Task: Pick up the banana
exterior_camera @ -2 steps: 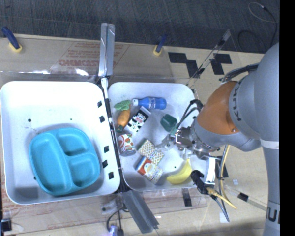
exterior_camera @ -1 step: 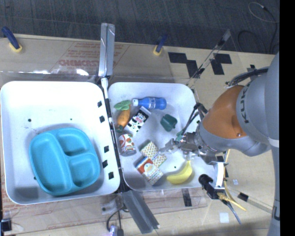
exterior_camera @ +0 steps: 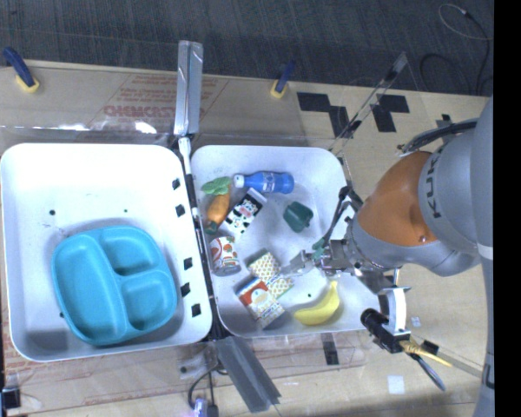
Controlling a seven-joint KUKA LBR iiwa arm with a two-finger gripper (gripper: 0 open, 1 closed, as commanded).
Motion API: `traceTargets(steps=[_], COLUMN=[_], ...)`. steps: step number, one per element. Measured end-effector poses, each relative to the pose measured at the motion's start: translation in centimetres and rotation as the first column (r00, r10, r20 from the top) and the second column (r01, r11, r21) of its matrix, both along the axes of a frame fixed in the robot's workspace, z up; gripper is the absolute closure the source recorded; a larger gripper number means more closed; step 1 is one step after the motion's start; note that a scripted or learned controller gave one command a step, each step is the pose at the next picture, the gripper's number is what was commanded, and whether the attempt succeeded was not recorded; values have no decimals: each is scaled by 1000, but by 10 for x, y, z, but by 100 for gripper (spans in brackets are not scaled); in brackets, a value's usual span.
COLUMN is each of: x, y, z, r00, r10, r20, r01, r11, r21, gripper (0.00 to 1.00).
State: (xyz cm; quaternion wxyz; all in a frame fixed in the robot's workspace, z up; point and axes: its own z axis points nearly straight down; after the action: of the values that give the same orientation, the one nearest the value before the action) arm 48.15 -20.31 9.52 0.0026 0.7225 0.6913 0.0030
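Nearest the camera, the end effector is seen just above the banana, whose long axis runs sideways; its opening cannot be told.

Arm cut off at right edge, gripper fingers indistinct (partly under the wrist)
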Motion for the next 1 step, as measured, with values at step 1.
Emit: traceTargets(steps=[1], x=[0], y=[-3], z=[0], r00=[996], r10=[91], r20=[1], r01=[-91], r11=[996], r21=[0], gripper=[0])
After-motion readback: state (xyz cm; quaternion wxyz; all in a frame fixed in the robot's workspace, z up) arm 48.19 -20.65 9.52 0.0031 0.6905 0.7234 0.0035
